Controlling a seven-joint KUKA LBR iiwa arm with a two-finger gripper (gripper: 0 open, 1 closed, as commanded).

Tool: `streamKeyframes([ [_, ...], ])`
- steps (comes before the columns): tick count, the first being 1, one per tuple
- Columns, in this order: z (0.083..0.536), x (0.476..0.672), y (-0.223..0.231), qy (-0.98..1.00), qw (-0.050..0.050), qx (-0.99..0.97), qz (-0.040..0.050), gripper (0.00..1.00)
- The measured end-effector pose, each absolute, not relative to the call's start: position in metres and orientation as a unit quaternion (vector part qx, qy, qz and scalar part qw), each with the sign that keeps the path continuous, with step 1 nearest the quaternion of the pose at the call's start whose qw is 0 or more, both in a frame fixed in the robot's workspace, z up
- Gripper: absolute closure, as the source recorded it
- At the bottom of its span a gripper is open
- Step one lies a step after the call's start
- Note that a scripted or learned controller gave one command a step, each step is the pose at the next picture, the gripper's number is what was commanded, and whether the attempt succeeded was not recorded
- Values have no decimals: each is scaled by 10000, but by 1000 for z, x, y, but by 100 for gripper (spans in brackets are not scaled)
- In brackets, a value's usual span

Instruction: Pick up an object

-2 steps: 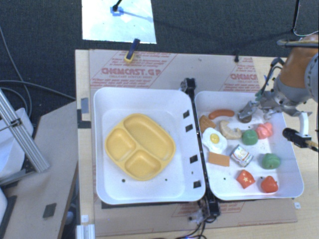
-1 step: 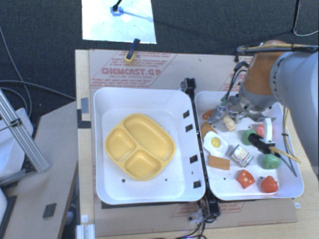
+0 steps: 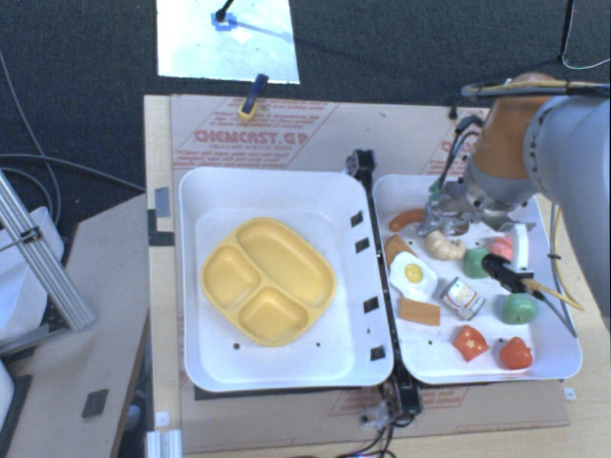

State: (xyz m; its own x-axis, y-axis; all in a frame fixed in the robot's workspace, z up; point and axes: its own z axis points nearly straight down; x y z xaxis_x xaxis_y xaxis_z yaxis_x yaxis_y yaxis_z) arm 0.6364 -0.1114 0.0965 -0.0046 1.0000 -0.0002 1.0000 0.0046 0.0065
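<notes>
Overhead, a wooden bench (image 3: pixel 162 256) on dark carpet bears a brown board (image 3: pixel 286 132) printed "CHEMCAST GP" in red. Two shallow white bins sit side by side. Left bin (image 3: pixel 205 194) holds a yellow divided tray (image 3: pixel 267 280). Right bin (image 3: pixel 563 351) holds toy food: a fried egg (image 3: pixel 411 275), a croissant (image 3: pixel 444 246), a sausage (image 3: pixel 406 219), a small can (image 3: pixel 462 298), two red pieces (image 3: pixel 470 343), green pieces (image 3: pixel 518 307). The grey arm (image 3: pixel 563 151) crowds the right bin's far side, its gripper (image 3: pixel 445 219) low above the croissant; whether it grasps anything cannot be told.
</notes>
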Motion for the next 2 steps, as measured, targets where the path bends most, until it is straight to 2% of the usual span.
streamKeyframes([
  [1,191,649,-69,7104,41,7037,43,100],
  [2,206,585,-37,7098,-4,7044,5,100],
])
